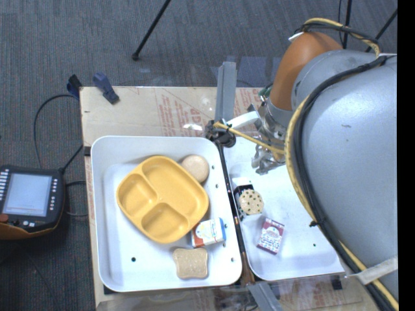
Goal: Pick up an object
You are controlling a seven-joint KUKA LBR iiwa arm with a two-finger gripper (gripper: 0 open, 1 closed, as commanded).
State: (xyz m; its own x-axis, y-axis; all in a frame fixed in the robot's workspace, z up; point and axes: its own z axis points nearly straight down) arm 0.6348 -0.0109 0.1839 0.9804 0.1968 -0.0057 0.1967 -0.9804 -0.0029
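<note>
My gripper (264,161) hangs over the far left part of the right bin (305,254), below the orange band of the arm (305,63). Just in front of it lie a round speckled cookie (251,203) and a small black piece (242,191). A red box (271,236) lies nearer the front of that bin. The left bin (107,238) holds a yellow divided plate (162,200), a beige bun (196,168) at the plate's far right edge, a small milk carton (209,232) and a slice of toast (190,263).
The big grey arm body (353,167) covers the right side of the right bin. A grey upright post (227,93) stands behind the divide between the bins. A blue clamp (105,87) sits at the bench's far left corner. A control pendant (27,198) lies on the floor to the left.
</note>
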